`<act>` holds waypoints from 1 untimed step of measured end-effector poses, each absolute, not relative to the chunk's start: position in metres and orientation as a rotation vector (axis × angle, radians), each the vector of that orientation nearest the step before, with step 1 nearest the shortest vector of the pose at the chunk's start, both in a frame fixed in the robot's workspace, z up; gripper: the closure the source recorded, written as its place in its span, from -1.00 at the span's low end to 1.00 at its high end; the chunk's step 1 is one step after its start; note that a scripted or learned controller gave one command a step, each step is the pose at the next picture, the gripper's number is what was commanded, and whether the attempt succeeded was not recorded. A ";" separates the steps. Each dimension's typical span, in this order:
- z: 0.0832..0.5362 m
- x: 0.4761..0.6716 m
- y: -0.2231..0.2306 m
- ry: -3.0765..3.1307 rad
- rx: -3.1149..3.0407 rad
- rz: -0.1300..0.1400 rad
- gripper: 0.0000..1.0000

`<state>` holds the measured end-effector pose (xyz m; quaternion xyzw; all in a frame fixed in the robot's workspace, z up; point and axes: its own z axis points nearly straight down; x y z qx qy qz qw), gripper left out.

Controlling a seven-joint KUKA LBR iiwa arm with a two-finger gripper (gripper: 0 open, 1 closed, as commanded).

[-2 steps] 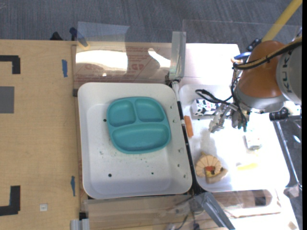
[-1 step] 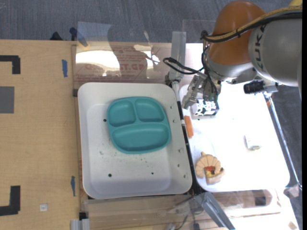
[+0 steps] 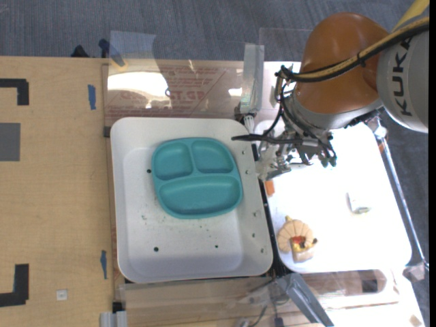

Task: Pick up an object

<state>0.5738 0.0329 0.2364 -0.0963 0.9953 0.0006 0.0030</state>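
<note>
A teal divided plate (image 3: 197, 177) lies flat in the left white bin (image 3: 136, 251). In the right white bin (image 3: 388, 237) sit a small tan and red toy (image 3: 298, 238) near the front left and a small white block (image 3: 358, 202) toward the right. My gripper (image 3: 281, 161) hangs under the orange wrist band over the right bin's back left corner, close to the wall between the bins. A small orange bit (image 3: 270, 189) lies just below it. Cables and the wrist hide the fingertips.
A clear plastic panel (image 3: 174, 87) stands behind the left bin. Brown cardboard (image 3: 51, 182) covers the bench to the left. The grey arm (image 3: 409, 73) comes in from the upper right. A metal stand leg (image 3: 306, 305) crosses below the bins.
</note>
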 end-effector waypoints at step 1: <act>0.185 0.525 0.079 3.074 -0.635 0.003 1.00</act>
